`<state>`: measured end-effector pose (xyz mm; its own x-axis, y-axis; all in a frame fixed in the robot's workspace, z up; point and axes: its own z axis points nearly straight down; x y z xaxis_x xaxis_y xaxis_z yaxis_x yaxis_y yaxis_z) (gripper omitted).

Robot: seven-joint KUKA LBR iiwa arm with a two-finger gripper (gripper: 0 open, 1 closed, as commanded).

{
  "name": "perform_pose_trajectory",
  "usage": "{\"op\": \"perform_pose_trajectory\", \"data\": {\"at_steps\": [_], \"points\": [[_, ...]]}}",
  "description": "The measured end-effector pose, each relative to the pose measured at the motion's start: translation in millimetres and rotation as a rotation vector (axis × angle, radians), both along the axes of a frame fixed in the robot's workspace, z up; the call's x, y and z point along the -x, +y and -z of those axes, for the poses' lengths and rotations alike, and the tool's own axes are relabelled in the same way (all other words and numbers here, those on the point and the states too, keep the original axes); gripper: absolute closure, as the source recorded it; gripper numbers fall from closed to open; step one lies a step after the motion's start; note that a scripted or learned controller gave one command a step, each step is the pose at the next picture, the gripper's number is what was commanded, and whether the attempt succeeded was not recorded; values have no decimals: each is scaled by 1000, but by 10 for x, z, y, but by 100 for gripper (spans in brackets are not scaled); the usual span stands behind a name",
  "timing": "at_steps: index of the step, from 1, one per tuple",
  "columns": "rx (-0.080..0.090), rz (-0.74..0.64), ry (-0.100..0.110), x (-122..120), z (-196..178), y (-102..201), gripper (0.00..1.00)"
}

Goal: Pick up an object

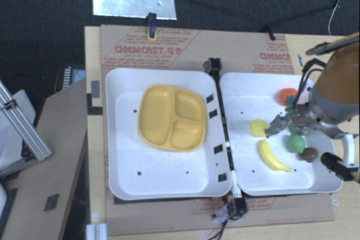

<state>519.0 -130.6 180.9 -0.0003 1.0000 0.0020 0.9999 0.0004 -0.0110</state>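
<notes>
The gripper (281,123) sits low over the right bin (247,177), its dark fingers pointing toward the camera view's left; whether they are spread or closed cannot be told from this angle, and nothing is seen between them. Just off the fingertips, on their left side, lies a small yellow lemon-like piece (257,128), very near them, though contact cannot be judged. Below the fingers and slightly to their left lies a yellow banana (272,155), running at a slant toward the lower right, apart from the fingertips. Behind the fingers, to their right and a little lower, a green ball (295,143) rests on the bin floor, with a small brown round piece (308,154) just beside it on its lower right. Above and to the right of the fingers, near the bin's far wall, sits a red-orange round piece (288,95), partly covered by the arm's cabling.

That makes 5 objects in the right bin. The left bin (121,177), well to the left of the fingers across the central divider, holds 1 thing: a yellow plate with 3 compartments (171,117), lying flat near the bin's middle
</notes>
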Motion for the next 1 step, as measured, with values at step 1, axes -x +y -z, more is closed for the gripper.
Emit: {"op": "perform_pose_trajectory", "data": {"at_steps": [1], "points": [[2,-3,-12,-30,-56,2,0]]}}
